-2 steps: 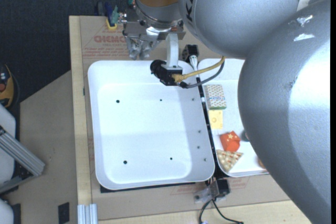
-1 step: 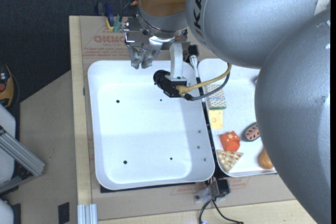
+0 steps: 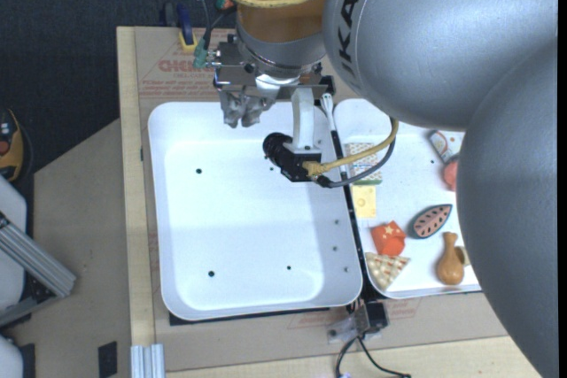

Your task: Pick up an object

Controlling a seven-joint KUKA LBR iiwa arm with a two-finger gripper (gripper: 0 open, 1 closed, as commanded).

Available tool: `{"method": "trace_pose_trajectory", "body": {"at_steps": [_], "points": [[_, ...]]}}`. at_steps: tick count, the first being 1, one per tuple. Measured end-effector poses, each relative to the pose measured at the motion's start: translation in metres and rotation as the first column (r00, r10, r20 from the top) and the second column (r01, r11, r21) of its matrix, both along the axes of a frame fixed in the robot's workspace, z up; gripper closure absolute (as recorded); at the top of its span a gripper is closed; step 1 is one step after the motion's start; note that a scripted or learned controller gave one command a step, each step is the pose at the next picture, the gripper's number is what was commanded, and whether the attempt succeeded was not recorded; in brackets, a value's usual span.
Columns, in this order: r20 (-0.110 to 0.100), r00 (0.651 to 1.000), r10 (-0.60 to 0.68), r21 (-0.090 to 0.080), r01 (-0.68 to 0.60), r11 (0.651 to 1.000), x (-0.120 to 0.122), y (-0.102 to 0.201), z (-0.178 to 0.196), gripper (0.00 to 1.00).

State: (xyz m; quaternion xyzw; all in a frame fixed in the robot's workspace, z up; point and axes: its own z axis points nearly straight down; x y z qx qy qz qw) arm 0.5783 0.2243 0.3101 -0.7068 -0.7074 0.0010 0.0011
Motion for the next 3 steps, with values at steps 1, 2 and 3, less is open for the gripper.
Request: {"method": "trace_pose_trajectory", "body": {"at_steps": [1,2,3], "points": [[0.005,1.000,0.000,0.001,0.000,1.000,-0.015,0.000,0.024,1.00],[-0.001,1.000,0.001,0.000,-0.001,1.000,-0.043,0.000,0.027,1.00],[0.006,1.000,0.002,0.003,-0.002,1.000,-0.086,0.001,0.066,1.00]]}}
